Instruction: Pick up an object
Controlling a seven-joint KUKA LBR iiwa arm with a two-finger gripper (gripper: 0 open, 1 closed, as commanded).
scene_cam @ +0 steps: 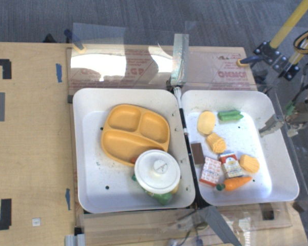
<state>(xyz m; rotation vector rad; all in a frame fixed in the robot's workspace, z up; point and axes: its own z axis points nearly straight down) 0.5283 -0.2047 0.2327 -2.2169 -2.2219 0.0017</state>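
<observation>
Surface [25, 137]: tan board carrying two white bins side by side. Left bin [84, 152]: one yellow divided plate [136, 129]; one white lidded cup [157, 169] overlapping the plate's near edge, with a green item [164, 198] mostly hidden under it and not identifiable. Right bin [277, 188]: brown block [197, 154] by the left wall; pale yellow disc [206, 122]; ridged yellow piece [216, 143]; two red-and-white cartons [211, 170] touching each other; green piece [230, 116] near the far wall; orange carrot [235, 183] touching the cartons; orange-yellow lump [249, 164] just beside them. Tool [277, 124]: a faint grey shape at the right bin's right rim, apart from every item; its opening cannot be told, and nothing is seen in it. Step, as judged: approach, no pick begun. Next move would call for settling on one item, likely the lump or green piece, which stand clearer than the clustered cartons, and descending squarely over it. The arm is cut off at the right.
</observation>
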